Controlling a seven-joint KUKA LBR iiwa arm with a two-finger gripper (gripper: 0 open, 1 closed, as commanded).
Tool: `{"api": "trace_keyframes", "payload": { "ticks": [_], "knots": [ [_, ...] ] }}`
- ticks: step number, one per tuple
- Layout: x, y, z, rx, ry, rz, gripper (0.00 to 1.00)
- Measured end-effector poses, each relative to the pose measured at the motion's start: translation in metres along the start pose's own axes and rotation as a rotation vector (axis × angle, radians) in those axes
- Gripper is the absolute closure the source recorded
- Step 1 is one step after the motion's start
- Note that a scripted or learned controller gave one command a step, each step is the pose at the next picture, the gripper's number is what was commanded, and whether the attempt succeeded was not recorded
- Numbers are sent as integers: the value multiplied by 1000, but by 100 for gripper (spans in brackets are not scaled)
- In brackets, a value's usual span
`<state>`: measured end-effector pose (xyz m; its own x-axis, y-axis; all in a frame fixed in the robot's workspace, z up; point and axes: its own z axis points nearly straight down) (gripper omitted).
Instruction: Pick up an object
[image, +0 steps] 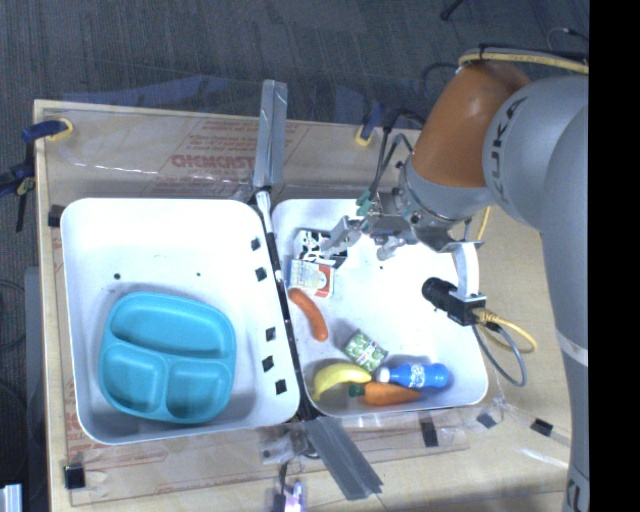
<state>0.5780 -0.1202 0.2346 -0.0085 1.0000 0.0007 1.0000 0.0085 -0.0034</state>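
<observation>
My gripper (364, 236) hangs over the back part of the right bin (440, 340) with its fingers apart and nothing between them. Its left finger (341, 231) is right beside a small red-and-white carton with a cow pattern (310, 266), near the carton's upper right corner. Below the carton lies an orange-red sausage (309, 313). Along the bin's front edge lie a small green packet (365, 350), a yellow banana (340, 378), an orange carrot (392, 395) and a blue-and-white bottle (416, 376).
The left bin (150, 240) holds a blue divided plate (168, 355) at its front left. A metal divider (270, 150) runs between the bins. A black fitting with a cable (452, 299) hangs from the arm over the right bin's right side.
</observation>
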Motion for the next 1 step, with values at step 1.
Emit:
{"api": "trace_keyframes", "payload": {
  "ticks": [1],
  "knots": [
    [5,-9,125,-2,-6,-124,0]
  ]
}}
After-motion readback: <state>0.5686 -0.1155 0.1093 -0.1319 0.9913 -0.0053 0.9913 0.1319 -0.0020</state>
